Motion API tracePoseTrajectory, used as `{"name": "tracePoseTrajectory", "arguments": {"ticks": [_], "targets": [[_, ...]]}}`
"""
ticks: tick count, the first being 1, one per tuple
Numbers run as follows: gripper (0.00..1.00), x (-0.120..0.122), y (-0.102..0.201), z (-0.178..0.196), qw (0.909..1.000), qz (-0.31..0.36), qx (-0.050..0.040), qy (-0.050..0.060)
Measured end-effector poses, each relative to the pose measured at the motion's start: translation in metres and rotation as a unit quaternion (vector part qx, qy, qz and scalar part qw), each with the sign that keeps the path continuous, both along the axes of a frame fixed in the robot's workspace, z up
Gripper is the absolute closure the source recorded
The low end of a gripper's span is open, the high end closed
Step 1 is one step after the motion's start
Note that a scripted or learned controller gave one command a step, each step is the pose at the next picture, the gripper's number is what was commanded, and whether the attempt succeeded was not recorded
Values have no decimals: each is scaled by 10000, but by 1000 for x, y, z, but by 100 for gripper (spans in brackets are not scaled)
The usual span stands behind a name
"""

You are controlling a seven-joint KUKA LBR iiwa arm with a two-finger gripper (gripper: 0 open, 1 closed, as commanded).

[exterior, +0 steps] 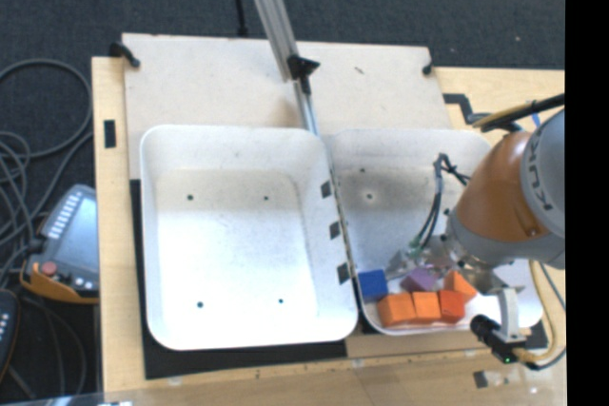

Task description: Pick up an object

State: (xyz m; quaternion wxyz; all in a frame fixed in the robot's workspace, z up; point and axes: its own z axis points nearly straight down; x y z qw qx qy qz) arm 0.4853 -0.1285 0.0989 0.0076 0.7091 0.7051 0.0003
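Several small blocks lie in the front corner of the right bin (pixel 381 168): a blue cube (pixel 372 284), a purple piece (pixel 419 280), and orange blocks (pixel 419 307) in a row along the front wall. The arm's orange band (pixel 500 190) hangs over the bin's right side. The gripper (pixel 440 269) reaches down right above the purple piece and the orange blocks. The wrist hides its fingertips.
The left bin (pixel 238 233) stands beside the right one, split from it by a shared wall with dark clips. A metal pole (pixel 276 14) slants up from the back of the bench. Cables and a pendant (pixel 67 242) lie off the bench's left.
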Motion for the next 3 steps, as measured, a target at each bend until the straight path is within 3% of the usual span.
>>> {"name": "tracePoseTrajectory", "arguments": {"ticks": [1, 2, 3], "targets": [[100, 2, -2, 11, 10000, -16, -10, -30], [100, 1, 90, 102, 9999, 81, 65, 13], [100, -1, 153, 97, 9999, 72, 66, 54]]}}
